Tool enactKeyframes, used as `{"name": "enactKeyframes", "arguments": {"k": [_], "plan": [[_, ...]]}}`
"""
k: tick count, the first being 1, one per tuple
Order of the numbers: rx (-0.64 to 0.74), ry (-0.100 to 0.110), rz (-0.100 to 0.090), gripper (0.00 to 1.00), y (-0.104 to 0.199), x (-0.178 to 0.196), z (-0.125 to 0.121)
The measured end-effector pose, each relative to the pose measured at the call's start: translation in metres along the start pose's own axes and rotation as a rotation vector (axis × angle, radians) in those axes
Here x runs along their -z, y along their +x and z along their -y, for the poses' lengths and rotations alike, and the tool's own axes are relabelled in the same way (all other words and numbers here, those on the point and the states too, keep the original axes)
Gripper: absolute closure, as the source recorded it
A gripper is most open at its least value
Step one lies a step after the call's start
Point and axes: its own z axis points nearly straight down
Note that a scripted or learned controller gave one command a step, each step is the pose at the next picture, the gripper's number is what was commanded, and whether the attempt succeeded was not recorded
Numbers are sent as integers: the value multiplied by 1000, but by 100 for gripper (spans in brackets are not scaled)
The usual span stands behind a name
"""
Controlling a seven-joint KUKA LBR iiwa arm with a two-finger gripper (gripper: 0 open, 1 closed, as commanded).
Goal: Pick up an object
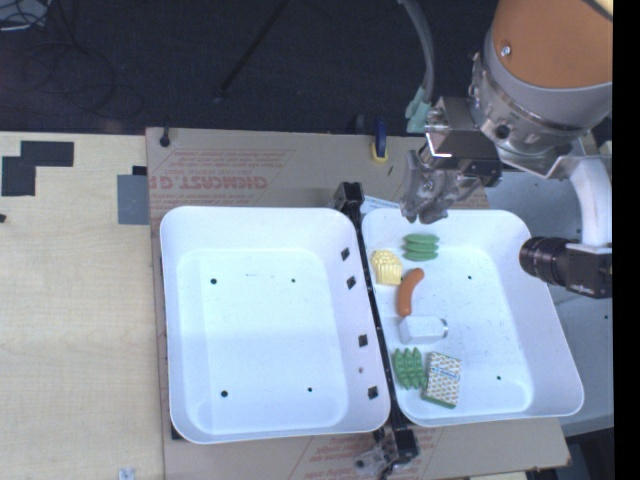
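Two white bins sit side by side: left bin, right bin. Right bin holds corn, sausage, green pod. Gripper hovers above pod; finger spacing cannot be determined.

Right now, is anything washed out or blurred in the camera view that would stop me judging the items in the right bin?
Camera view: the bins' white floors are bright and nearly blown out, so the white block barely separates from the right bin; the corn piece, the sausage and the green pieces stay readable; the pincer is dark and soft, its detail lost.
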Motion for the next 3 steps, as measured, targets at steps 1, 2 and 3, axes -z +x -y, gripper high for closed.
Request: {"name": "enactKeyframes", "arguments": {"k": [1, 2, 3], "plan": [[1, 2, 1, 100, 0, 10, 0], [5, 6, 2, 100, 1, 20, 0], [-1, 1, 1, 100, 34, 0, 0]]}}
